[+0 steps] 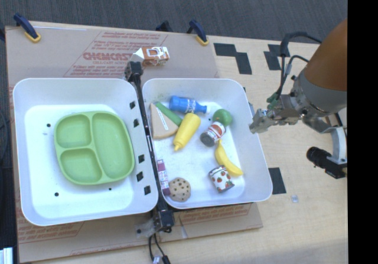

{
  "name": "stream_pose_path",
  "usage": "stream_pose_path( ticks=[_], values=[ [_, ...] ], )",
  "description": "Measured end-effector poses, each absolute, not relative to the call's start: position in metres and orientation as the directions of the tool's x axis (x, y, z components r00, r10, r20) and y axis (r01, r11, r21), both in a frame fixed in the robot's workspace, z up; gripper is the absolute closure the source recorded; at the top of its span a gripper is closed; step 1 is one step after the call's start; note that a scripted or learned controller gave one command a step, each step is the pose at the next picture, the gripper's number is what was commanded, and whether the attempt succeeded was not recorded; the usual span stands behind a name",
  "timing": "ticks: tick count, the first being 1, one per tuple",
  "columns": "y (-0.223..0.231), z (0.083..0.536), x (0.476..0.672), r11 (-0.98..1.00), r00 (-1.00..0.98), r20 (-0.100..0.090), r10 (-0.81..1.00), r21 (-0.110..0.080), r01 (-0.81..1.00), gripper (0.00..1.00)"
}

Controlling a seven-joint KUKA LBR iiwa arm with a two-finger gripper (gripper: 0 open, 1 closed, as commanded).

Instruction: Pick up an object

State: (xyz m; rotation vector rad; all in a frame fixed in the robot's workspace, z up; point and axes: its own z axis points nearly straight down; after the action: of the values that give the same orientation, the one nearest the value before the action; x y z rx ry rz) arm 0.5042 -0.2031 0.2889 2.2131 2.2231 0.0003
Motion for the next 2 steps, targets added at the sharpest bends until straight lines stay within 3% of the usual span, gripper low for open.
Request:
stream_pose_path(
  ticks=[1, 2],
  values=[
    [-0.202, 0.288, 0.504, 0.005, -0.005, -0.001, 1.0, 0.001, 1.0, 0.0],
    [-0.204, 0.169, 0.518, 0.005, -0.005, 0.002, 1.0, -0.005, 1.0, 0.0]
  ],
)
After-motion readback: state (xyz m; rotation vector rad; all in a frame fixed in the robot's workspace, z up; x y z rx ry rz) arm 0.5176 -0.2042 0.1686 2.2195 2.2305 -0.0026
